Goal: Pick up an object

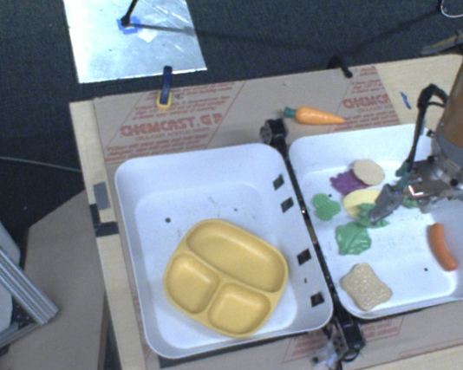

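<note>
Camera view shows the pincer (pixel 378 210) low in the right bin (pixel 408 295), tips at the yellow piece (pixel 359 199) near its middle; spread or pressed together, I cannot tell. Seemingly mid-grasp: next, close and lift straight up.

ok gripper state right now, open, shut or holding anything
gripper: cannot be told; it sits low in the right bin among the toy food, by the yellow piece.
</note>
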`<state>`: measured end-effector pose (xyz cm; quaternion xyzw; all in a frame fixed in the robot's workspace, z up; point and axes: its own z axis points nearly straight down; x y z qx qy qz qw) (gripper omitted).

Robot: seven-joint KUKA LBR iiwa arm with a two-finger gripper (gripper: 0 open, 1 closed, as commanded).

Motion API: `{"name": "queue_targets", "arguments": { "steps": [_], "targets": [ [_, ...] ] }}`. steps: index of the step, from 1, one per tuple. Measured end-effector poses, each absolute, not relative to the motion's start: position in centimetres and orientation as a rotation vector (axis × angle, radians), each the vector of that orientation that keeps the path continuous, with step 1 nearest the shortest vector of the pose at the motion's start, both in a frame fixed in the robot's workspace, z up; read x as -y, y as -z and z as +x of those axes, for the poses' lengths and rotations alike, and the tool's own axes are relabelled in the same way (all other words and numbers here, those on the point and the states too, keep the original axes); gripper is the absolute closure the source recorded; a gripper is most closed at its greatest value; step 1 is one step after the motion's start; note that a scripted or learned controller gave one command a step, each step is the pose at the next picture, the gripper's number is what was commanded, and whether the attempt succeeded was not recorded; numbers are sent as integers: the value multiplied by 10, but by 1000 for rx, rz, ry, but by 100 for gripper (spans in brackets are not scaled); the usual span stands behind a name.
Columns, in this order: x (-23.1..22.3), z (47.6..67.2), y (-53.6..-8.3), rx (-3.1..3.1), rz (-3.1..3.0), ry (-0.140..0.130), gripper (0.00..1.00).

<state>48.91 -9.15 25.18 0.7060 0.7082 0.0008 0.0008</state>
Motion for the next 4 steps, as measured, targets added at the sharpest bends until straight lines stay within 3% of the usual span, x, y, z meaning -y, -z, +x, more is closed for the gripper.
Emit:
{"name": "queue_targets", "arguments": {
  "steps": [1,2,3,4],
  "targets": [
    [21,524,-180,-2237,2212,0,0],
    [-76,567,-185,-2237,2205,-11,0],
    [-150,495,-124,-2241,2215,7,0],
    [-234,492,-87,-2218,2198,-19,0]
  ]
}}
